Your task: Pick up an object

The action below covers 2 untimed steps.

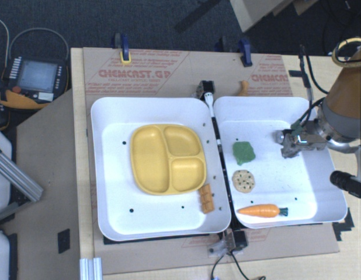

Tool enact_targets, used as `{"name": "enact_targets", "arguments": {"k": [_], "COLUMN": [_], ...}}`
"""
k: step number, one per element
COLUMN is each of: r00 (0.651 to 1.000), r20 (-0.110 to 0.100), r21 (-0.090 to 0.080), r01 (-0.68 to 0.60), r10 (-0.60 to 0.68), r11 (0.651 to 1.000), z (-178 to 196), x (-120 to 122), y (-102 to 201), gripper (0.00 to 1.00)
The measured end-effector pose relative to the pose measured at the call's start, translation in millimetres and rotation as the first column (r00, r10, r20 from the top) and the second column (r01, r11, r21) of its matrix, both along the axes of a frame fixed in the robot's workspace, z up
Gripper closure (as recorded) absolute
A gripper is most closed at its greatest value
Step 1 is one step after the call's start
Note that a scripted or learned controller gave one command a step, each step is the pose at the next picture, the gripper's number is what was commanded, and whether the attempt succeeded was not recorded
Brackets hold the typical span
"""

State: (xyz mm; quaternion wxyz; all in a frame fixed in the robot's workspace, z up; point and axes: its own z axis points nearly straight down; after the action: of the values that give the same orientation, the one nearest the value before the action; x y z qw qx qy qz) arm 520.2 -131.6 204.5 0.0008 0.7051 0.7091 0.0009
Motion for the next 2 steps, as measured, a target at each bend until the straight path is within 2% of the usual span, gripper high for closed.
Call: {"name": "enact_targets", "arguments": {"k": [2], "r00": [1.0], "r20": [-0.002], "r21": [0.001], "r01": [0.0], "r10": [0.0], "r11": [1.0], "z": [-8.2], "x": [18.5], "y": [102.3], "gripper": [1.0]}}
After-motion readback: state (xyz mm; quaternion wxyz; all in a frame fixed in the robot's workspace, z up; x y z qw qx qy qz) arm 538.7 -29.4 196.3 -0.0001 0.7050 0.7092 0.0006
